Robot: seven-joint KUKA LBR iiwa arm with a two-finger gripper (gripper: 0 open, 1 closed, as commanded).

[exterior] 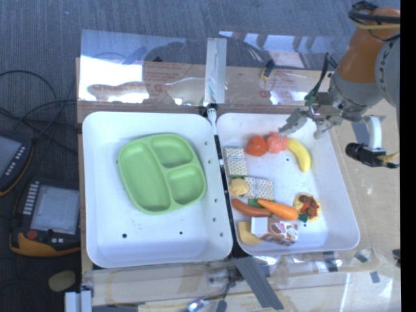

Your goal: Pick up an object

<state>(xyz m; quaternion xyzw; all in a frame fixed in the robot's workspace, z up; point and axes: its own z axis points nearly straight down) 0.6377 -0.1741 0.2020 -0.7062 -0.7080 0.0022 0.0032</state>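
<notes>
Over right bin's (338,174) far corner my claw (304,123) hangs spread, nothing between fingers. Reason, I judge: poised above pile, no pick made. Just below-left of claw: tomato (257,145) touching pink piece (277,143). Just below: banana (299,155), lying free, so likeliest target. Further toward near edge: carrot (278,208), sausage (246,207), crowded together, harder to grip. Far left of claw: green tray (162,171) in left bin (104,239), kept apart from food.
</notes>
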